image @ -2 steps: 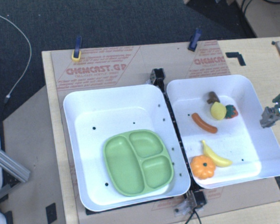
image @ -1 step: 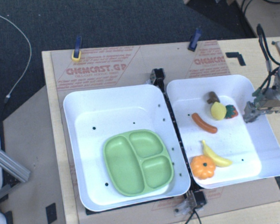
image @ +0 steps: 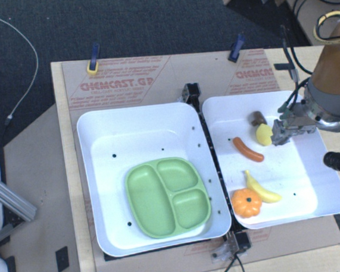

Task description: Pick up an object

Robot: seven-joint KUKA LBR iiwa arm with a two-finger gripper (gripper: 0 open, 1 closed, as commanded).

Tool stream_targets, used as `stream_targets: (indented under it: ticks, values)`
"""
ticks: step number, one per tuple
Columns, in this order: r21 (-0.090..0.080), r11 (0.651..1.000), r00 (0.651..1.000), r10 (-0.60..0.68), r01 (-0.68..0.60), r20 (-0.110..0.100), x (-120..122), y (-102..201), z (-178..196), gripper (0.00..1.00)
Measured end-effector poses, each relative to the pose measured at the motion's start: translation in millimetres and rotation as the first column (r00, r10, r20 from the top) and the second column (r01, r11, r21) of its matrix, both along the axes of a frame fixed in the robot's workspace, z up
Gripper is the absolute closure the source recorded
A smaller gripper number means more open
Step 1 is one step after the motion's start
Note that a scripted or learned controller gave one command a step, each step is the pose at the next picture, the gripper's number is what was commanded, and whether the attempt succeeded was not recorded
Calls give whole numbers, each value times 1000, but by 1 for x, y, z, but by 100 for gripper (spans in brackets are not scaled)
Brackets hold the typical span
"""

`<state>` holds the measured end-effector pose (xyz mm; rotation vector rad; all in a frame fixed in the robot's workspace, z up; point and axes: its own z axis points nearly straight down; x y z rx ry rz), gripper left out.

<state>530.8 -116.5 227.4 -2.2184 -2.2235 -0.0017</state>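
In the right bin (image: 320,201) lie several toy foods. A yellow round fruit (image: 263,134) sits near the bin's far middle, with a small brown piece (image: 257,118) just behind it. An orange-red sausage (image: 248,149) lies in front of the fruit. Near the front left corner are a yellow banana (image: 262,190) and an orange pumpkin (image: 246,203), touching each other. My gripper (image: 277,135) is low over the bin, right beside the yellow fruit's right side and touching or nearly touching it.
The left bin (image: 99,145) holds a green divided plate (image: 167,195). A black clamp (image: 191,92) sits at the far end of the wall between the bins. The arm's grey body (image: 334,101) hangs over the right bin's far right edge.
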Motion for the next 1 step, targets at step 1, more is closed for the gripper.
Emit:
stream_targets:
  ticks: [1]
  values:
    - [-1,1000,1000,3,-3,3,21,46,9,100]
